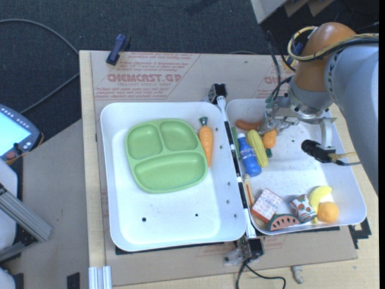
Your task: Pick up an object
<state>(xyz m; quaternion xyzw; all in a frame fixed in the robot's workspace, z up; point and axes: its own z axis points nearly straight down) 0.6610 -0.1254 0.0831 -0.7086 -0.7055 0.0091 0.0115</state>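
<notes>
While two bins (120, 221) sit abreast, one carrot (206, 143) flanks one green plate (165, 155).

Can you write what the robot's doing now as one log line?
end effector: low in right bin | near: corn, bottle | carrot: left bin

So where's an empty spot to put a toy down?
Bare floor lies in the left bin below the green divided plate. The right bin has space between the blue bottle and the lemon; its near edge is crowded.
</notes>
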